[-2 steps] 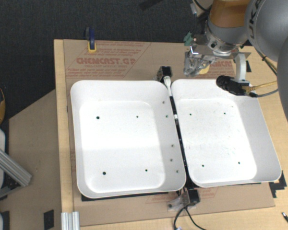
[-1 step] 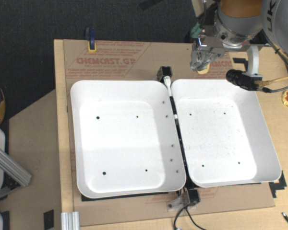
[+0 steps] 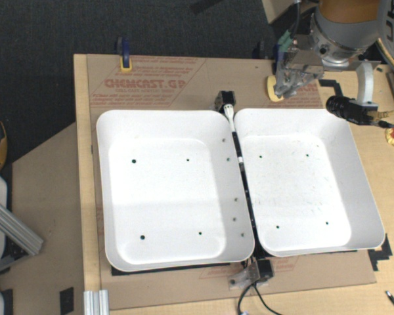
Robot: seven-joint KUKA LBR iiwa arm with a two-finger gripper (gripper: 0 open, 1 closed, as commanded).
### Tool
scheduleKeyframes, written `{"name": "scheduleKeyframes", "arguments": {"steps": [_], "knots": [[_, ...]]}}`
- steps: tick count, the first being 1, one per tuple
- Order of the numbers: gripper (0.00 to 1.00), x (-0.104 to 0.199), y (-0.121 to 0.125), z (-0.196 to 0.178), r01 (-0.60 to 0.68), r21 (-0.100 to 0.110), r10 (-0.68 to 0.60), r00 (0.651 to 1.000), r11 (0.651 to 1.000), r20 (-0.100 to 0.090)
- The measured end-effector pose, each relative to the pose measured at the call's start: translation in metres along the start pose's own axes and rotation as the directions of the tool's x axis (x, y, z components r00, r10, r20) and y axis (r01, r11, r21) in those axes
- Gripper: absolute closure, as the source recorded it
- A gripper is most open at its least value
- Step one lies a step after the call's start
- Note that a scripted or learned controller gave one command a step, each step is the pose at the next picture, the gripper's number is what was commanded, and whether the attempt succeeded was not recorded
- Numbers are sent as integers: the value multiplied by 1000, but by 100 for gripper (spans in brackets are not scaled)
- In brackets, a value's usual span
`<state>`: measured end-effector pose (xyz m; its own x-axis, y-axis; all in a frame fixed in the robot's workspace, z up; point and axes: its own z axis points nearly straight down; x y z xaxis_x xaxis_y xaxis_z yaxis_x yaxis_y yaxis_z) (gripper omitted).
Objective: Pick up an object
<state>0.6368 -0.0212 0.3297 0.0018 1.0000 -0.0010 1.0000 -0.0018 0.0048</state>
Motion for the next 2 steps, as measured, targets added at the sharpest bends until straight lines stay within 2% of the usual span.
{"name": "scheduleKeyframes", "arguments": {"steps": [1, 2], "knots": [[100, 52, 30, 76, 6, 9, -6, 1000, 1000, -2], [100, 62, 3, 46, 4, 7, -4, 1000, 1000, -2]]}}
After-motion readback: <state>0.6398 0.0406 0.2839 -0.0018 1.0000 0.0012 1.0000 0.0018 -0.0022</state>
